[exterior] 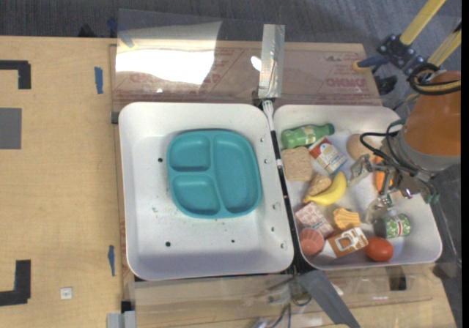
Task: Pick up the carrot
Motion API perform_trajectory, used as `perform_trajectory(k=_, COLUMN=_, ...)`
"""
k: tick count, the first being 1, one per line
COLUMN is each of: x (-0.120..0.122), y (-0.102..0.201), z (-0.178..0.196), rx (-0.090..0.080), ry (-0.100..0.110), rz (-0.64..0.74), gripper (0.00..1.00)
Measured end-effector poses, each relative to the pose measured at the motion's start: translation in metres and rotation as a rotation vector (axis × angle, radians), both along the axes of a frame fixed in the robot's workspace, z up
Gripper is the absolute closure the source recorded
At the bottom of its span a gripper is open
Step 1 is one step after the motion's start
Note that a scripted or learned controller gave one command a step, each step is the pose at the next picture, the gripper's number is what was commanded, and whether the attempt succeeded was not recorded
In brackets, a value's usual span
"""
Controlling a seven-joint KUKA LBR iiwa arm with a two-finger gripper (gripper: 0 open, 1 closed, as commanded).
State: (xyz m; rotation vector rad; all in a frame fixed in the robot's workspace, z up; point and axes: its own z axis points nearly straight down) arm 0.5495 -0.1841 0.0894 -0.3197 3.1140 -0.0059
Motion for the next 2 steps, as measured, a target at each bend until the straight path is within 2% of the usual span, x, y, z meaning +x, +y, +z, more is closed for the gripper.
perform_trajectory(k=1, x=0.004, y=0.001, z=0.013, rx=-0.002, ry=-0.013, rz=0.001, gripper=1.0)
perform_trajectory(k=2, x=0.013, y=0.041, z=0.11, rx=0.003, ry=-0.004, rz=-0.127, gripper=1.0)
